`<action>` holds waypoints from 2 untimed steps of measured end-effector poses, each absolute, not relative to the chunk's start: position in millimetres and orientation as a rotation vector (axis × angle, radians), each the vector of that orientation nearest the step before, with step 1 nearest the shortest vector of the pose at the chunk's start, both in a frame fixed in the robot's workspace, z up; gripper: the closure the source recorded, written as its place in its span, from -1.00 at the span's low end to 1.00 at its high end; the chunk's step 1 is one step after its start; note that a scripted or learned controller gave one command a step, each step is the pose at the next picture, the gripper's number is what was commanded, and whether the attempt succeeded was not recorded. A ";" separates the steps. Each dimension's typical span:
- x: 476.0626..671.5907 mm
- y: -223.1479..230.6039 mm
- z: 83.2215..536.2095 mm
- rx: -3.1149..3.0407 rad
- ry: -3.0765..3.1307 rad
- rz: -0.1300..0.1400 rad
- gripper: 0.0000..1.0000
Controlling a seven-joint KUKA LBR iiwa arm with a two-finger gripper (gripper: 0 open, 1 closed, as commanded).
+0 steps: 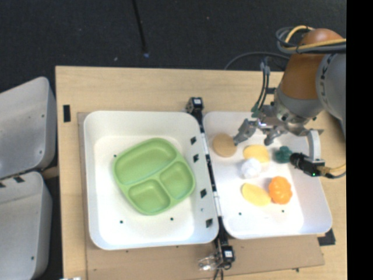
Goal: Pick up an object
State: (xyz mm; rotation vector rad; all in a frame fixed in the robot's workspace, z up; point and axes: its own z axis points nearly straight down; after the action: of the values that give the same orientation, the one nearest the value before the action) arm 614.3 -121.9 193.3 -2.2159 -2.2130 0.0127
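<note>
hovering my pincer (258, 132) over the right bin (315, 214) | fingers apart, clamping nothing | yellow piece (256, 153) just near of it | pick not yet done

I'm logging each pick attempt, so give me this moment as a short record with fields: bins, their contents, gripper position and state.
left bin: one green divided tray
right bin: tan disc, two yellow pieces, white ball, orange fruit, dark green piece
gripper: over the right bin's far end, fingers spread, nothing between them
nearest items: tan disc and upper yellow piece
</note>
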 end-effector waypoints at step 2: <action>617.4 -117.9 157.7 -2.220 -2.221 0.004 -1.00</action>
State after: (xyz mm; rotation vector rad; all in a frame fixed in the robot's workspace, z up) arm 617.4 -117.9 157.7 -2.2204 -2.2213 0.0038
